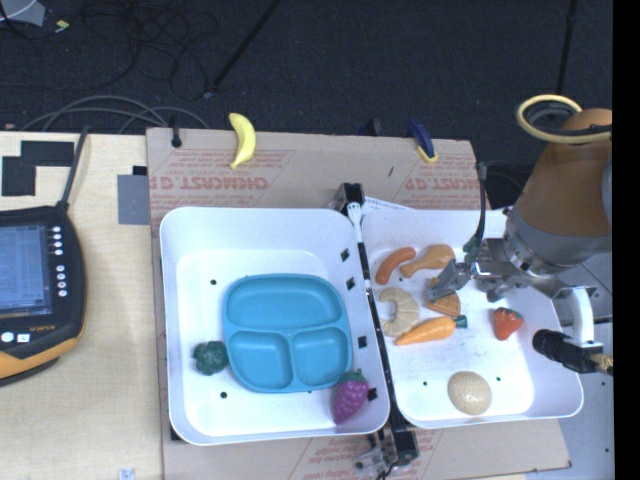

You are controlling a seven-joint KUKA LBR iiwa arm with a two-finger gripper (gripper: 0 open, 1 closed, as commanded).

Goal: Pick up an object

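In the right bin [560,393], the hand [447,284] hovers just above the carrot [426,331].

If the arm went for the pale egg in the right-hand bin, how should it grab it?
Probably straight down from above, fingers closing across the narrower middle of the egg. It lies apart from the other toys on the floor of the right bin, so both sides are free; its rounded shape could slip if pinched near an end.
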